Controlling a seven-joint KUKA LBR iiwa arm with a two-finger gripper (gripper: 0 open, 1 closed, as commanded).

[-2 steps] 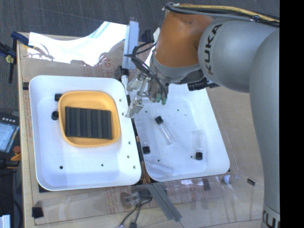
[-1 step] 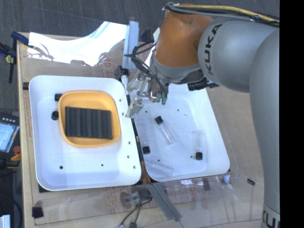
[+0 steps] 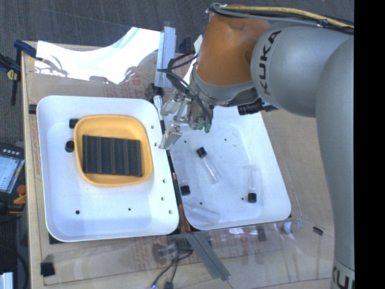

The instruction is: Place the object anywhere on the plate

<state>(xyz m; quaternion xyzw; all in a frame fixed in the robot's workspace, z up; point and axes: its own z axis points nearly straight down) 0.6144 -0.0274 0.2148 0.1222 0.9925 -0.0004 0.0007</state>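
The big grey arm (image 3: 301, 59) is seen over the right bin (image 3: 274, 188). A yellow plate (image 3: 87, 128) is set in the left bin (image 3: 54, 212). The gripper (image 3: 180, 122) hangs at the bins' shared edge; its grip cannot be told. Small clear tubes (image 3: 207, 166) lie in the right bin.

Plate (image 3: 114, 152) top unobstructed; arm (image 3: 264, 59) overhangs right bin (image 3: 271, 179) rear.
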